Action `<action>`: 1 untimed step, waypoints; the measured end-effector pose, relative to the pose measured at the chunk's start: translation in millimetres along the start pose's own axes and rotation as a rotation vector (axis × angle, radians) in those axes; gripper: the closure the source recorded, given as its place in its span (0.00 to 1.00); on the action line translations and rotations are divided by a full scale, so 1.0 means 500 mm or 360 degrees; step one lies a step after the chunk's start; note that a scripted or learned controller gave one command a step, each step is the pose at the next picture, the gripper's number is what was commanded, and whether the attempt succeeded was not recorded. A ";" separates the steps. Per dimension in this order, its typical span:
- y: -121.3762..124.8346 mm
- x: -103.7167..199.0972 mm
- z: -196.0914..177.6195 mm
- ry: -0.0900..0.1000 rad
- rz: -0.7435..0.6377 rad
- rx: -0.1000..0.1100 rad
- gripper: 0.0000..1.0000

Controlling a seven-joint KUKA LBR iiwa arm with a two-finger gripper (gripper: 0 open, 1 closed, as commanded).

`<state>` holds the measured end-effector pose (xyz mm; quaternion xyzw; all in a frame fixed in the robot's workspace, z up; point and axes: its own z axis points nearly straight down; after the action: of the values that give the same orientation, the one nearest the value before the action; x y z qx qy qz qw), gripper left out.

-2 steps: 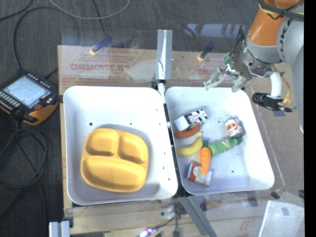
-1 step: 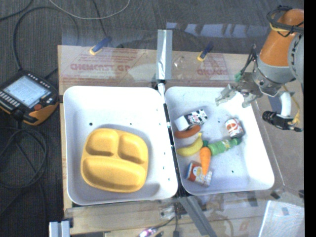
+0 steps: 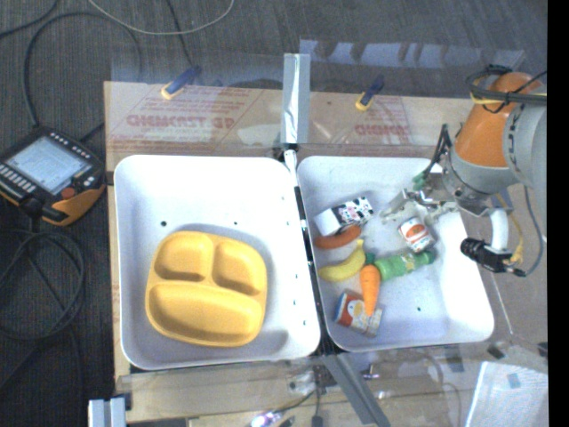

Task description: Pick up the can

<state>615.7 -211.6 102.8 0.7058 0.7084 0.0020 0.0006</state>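
Observation:
The can (image 3: 414, 235) is small, red and white with a silver top, and lies in the right bin (image 3: 462, 314) toward its upper right. My gripper (image 3: 416, 203) hangs just above and behind the can, reaching in from the right under the orange-banded wrist (image 3: 484, 140). It stands open, with nothing between its fingers. The can rests apart from it on the bin floor.
Close to the can lie a green toy (image 3: 404, 263), a carrot (image 3: 369, 287), a banana (image 3: 345, 265), a red sausage (image 3: 338, 237), a black-and-white carton (image 3: 354, 212) and a small red box (image 3: 356, 312). The left bin (image 3: 142, 194) holds a yellow divided plate (image 3: 209, 287).

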 end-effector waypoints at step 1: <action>-0.078 0.006 0.019 0.0001 0.0025 -0.0026 0.00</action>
<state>577.0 -208.7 93.0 0.7112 0.7029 0.0080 0.0061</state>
